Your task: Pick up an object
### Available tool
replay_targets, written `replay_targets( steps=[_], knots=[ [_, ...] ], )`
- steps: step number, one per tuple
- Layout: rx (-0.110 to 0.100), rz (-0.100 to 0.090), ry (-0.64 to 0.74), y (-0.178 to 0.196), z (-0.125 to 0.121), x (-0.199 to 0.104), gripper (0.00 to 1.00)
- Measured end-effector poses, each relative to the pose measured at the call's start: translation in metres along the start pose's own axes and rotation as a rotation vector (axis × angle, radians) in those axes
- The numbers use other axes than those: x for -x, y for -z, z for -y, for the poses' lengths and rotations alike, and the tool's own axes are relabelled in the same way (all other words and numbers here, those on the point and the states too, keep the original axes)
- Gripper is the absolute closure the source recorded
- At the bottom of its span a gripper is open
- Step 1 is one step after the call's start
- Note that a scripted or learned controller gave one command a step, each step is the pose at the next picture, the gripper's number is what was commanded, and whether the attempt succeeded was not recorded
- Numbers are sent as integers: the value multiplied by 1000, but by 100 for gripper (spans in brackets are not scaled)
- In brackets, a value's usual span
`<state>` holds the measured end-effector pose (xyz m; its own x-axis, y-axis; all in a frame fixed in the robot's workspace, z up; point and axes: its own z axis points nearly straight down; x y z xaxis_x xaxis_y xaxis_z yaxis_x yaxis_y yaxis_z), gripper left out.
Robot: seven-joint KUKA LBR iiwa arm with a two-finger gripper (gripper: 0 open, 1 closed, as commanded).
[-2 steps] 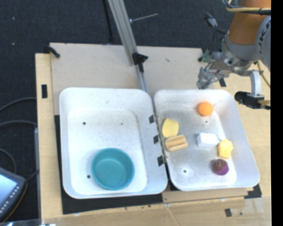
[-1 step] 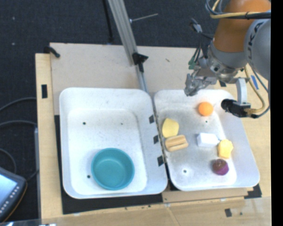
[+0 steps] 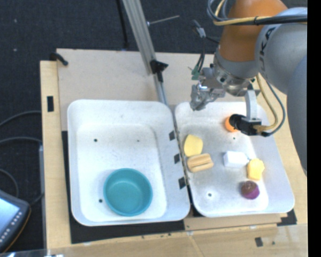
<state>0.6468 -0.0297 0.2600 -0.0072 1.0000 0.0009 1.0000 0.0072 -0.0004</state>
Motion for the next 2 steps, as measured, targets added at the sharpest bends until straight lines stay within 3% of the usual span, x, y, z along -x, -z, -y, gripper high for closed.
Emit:
replay_targets(
  steps=[2],
  knots=[
    [-2, -1, 1, 5, 24, -110, 100]
  ],
)
